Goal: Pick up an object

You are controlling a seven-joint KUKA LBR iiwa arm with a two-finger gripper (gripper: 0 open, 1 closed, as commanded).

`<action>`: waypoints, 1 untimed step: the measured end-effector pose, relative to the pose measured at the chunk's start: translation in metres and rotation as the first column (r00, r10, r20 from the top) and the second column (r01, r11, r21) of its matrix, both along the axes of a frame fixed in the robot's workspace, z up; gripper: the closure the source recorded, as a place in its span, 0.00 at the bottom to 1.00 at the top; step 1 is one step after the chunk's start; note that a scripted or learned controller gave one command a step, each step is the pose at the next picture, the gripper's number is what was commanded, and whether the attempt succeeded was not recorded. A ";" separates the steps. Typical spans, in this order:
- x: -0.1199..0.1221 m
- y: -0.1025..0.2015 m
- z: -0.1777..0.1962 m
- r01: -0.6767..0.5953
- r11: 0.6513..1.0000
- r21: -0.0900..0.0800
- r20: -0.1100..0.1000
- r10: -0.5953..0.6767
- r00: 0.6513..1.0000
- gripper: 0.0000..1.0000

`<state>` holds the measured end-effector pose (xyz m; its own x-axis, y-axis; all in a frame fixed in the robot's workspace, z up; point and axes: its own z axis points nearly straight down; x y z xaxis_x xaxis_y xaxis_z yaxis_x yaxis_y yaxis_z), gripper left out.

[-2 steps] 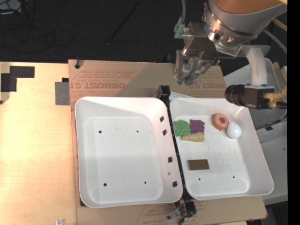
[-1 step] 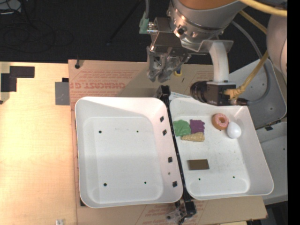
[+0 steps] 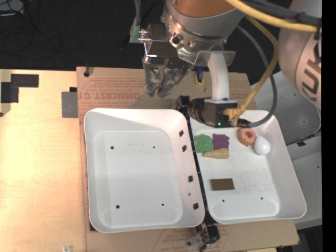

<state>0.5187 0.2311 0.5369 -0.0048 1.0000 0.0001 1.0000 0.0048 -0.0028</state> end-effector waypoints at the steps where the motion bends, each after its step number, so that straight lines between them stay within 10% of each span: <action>1: -0.042 0.013 0.001 0.001 1.000 -0.002 -0.003 -0.001 1.000 1.00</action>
